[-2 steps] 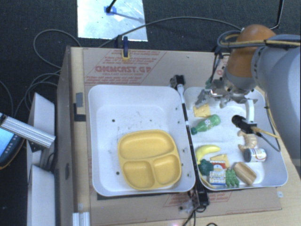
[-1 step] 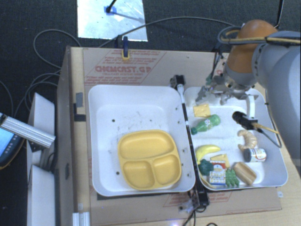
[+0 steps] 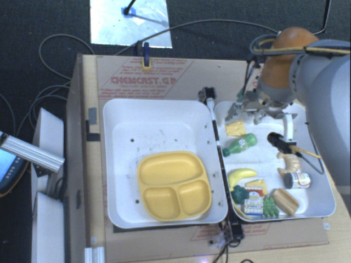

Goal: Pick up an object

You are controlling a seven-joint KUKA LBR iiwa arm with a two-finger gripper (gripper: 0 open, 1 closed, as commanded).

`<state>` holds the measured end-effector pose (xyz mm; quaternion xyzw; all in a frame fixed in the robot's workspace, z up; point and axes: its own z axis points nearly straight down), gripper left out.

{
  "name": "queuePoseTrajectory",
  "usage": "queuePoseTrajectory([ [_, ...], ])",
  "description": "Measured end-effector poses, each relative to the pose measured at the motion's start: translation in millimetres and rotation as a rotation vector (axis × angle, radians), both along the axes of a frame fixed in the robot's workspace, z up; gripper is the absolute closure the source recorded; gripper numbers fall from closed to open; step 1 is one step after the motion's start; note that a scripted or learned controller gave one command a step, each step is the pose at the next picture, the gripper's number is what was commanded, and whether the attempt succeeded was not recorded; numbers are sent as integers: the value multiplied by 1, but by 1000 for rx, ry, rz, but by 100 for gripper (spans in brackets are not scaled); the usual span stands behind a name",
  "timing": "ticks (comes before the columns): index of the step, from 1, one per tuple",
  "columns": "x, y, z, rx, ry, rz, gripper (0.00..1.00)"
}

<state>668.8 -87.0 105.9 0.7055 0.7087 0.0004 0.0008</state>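
My gripper [image 3: 248, 113] hangs over the far left corner of the right bin [image 3: 328, 201], below the orange band of the arm. Just in front of it lies a yellow cheese block [image 3: 236, 128], and nearer still a green bottle [image 3: 240, 144] on its side. Further forward are a banana [image 3: 241, 175], a broccoli piece [image 3: 238, 194], a small carton [image 3: 254, 187], a bread roll [image 3: 286, 201], a tin can [image 3: 301, 180] and a tan figure [image 3: 288, 162]. Nothing shows held in the gripper.
The left bin [image 3: 126, 125] holds a yellow divided plate [image 3: 174, 184] at its near side. A black divider rail [image 3: 215, 130] runs between the bins. Cables and a foil sheet [image 3: 131, 12] lie beyond the bench.
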Motion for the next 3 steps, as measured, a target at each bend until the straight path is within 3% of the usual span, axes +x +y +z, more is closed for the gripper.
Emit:
queuePoseTrajectory([
  [1,0,2,-21,0,0,0,0],
  [3,0,-3,-7,1,-1,-3,0],
])
